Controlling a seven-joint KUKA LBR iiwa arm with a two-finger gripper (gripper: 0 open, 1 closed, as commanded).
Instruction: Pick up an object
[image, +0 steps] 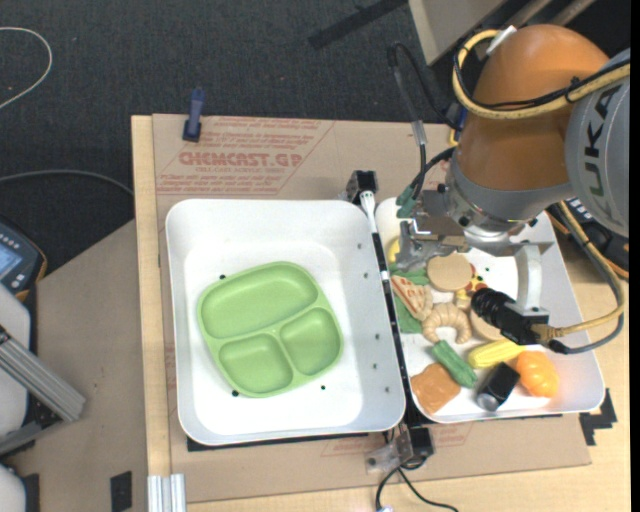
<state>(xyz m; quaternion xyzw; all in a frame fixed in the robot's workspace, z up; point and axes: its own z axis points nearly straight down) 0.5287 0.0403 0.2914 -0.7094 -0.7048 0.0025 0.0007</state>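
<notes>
The right bin (580, 385) holds a heap of toy food: a round tan biscuit (450, 272), a pizza slice (410, 295), a croissant (447, 320), a green vegetable (455, 362), a yellow piece (493, 352), an orange pepper (538, 372), a brown toast slice (435, 387) and a small black block (497, 385). My gripper (425, 238) hangs low over the bin's far left part, just above the biscuit and pizza slice, under the orange wrist band. Nothing can be seen held in it.
The left bin (190, 240) contains a green divided tray (270, 325) lying flat in its middle. Both bins sit on a brown board (240, 155). A blue clip (192, 115) lies at the board's far left corner. Cables run behind the arm.
</notes>
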